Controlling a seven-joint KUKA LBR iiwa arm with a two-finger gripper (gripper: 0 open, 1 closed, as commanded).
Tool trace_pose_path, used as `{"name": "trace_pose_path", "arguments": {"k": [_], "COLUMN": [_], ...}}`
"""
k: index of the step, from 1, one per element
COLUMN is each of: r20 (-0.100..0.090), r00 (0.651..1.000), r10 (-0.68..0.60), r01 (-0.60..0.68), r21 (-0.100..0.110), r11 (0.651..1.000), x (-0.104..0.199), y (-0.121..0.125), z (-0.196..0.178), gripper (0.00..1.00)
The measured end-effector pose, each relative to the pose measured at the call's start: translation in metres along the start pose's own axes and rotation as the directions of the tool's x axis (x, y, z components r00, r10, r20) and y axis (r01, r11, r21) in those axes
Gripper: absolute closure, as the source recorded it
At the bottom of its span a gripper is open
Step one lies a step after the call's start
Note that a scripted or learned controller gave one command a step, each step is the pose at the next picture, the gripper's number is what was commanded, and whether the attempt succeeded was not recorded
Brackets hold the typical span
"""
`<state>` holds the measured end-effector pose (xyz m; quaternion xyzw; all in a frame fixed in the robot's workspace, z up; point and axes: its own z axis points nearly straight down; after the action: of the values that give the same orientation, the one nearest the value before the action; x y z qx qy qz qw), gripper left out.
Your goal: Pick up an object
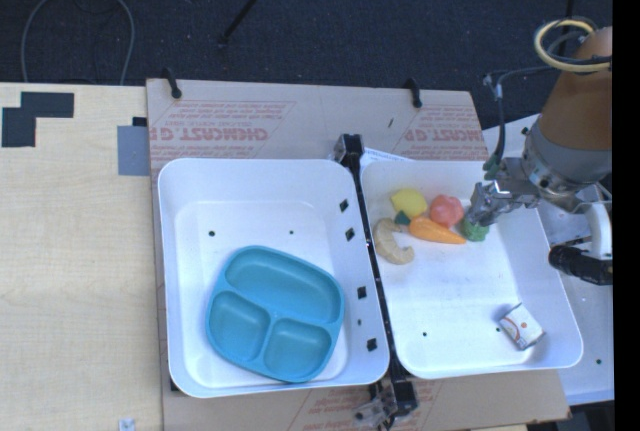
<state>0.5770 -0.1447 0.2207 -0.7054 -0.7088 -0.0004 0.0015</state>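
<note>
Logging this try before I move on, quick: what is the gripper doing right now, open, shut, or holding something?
Gripper: down in the right bin at the green end of the carrot; open or shut cannot be told.

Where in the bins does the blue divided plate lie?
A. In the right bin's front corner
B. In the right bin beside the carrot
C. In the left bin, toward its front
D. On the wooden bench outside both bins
C: the blue divided plate rests on the floor of the left bin, toward its front, while the carrot lies in the right bin.
</note>
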Motion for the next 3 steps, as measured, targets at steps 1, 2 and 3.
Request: {"name": "trace_pose_path", "arguments": {"k": [1,2,3], "r20": [-0.001,0.000,0.000], "r00": [1.000,1.000,1.000], "r10": [0.001,0.000,0.001], "r01": [-0.001,0.000,-0.001], "r21": [0.003,0.002,0.004], "r11": [1.000,1.000,1.000], "x": [0.055,0.106,0.159], "y": [-0.016,-0.023,-0.030], "z": [-0.001,-0.011,0.001], "gripper": [1.00,1.00,1.00]}}
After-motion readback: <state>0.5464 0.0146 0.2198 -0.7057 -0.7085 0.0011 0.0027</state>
